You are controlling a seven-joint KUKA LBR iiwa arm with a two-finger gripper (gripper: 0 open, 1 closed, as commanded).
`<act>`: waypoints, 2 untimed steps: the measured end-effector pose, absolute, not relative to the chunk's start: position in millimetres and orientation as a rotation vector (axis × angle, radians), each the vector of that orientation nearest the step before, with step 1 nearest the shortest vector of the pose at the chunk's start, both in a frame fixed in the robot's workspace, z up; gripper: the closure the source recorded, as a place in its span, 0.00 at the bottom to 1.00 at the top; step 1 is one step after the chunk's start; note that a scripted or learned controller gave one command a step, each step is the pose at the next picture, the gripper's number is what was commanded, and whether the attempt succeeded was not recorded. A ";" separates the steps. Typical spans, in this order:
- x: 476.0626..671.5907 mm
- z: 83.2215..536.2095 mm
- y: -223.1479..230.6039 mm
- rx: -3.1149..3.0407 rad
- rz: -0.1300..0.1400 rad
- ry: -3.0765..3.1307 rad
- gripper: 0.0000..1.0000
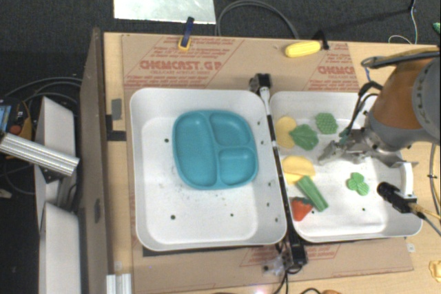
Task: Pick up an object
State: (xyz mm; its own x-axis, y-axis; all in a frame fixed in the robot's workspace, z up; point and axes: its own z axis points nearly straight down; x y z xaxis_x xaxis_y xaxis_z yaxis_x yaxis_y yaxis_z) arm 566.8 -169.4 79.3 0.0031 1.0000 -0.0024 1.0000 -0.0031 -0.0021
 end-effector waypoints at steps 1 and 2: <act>640.4 86.4 -194.8 2.208 0.007 2.221 0.00; 671.2 86.1 -165.9 2.209 0.007 2.227 0.00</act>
State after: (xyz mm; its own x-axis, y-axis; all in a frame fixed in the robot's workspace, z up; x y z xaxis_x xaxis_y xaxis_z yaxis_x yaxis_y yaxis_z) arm 671.2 -165.9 86.1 -0.0079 1.0000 -0.0003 0.9999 0.0079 0.0061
